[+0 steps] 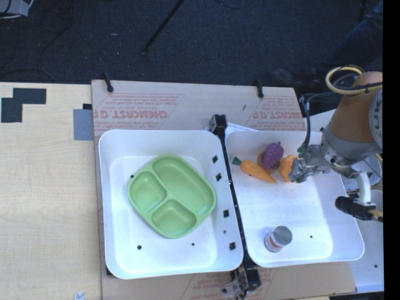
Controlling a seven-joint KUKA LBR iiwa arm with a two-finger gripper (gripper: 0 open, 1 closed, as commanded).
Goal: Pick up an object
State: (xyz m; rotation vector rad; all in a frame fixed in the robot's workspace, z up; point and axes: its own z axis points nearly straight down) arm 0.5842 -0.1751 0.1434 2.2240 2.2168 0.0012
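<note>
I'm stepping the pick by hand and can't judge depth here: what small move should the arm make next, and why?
Probably a short move straight down. The claw sits in the right bin over an orange object beside the purple grapes and the carrot. Nothing shows as gripped, so closing on the nearest piece seems the likeliest way to a pick.

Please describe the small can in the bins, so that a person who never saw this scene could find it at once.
Look at the right bin of the two white bins. Near its front edge, far from the gripper, lies the small can, alone. Unlike the carrot and the purple grapes at the back, it is a short cylinder with a grey metal top and an orange-and-white label.
</note>
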